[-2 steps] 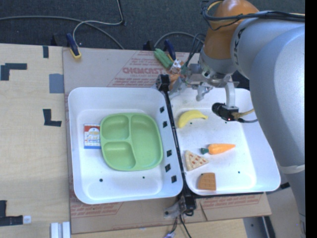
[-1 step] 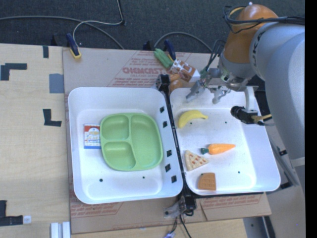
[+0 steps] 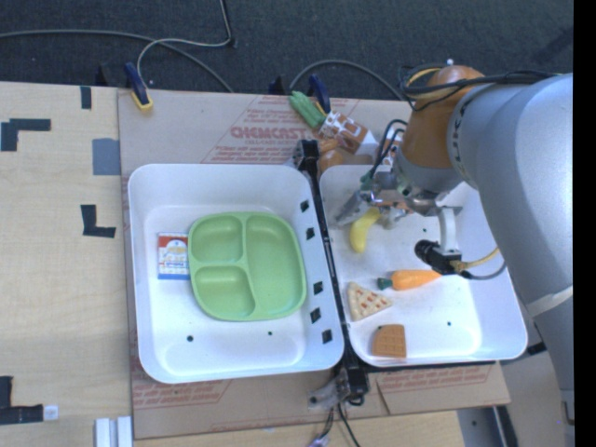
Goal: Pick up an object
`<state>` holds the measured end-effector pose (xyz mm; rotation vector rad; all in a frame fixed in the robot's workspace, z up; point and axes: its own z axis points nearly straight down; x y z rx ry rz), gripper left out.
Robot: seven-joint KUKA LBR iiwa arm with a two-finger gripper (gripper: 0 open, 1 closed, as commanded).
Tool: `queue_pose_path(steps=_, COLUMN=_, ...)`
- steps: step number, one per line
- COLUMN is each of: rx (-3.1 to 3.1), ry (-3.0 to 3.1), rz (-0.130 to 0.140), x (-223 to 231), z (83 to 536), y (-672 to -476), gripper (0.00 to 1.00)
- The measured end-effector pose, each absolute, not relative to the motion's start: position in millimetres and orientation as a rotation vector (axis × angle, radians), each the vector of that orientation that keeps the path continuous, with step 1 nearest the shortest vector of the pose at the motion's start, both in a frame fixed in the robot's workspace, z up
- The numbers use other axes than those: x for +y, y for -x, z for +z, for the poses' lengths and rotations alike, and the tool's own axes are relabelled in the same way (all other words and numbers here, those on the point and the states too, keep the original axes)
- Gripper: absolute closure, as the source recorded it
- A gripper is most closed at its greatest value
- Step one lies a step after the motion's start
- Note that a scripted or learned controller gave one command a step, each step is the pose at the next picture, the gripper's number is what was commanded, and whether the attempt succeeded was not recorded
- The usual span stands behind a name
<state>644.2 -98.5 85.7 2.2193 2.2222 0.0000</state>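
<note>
Hand (image 3: 372,209) over right bin (image 3: 484,338), banana (image 3: 361,232) beneath

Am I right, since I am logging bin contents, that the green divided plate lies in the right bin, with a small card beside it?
Not quite. The green divided plate lies in the left bin, not the right one; the small card does sit beside it, as the camera view shows.
</note>
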Motion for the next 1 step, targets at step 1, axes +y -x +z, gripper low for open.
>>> queue_pose_path(steps=1, rx=2.221, ry=-2.217, rz=0.000, x=-98.6, z=95.8, y=-644.4, gripper=1.00)
